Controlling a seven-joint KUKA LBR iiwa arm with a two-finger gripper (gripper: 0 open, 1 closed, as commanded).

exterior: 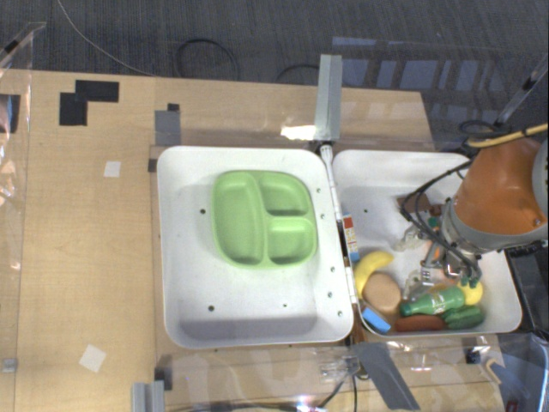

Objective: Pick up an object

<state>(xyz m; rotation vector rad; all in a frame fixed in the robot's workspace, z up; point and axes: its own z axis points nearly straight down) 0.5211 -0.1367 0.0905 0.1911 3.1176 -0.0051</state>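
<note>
My gripper (431, 275) hangs low over the right bin (377, 187), just above a pile of toy food at its front. Directly under it lies a green bottle-shaped item (437, 301), with a red sausage-like piece (419, 323) in front of it. A yellow banana-like piece (370, 265) and a tan rounded item (383, 293) lie to the gripper's left. A yellow piece (473, 293) and a dark green piece (464, 318) sit to its right. The arm's orange band (502, 191) and its cables hide part of the bin's right side.
The left bin (184, 230) holds a light green divided plate (262, 218). A small blue object (375, 320) lies at the right bin's front left corner. A thin red and white stick (349, 239) lies along the wall between the bins.
</note>
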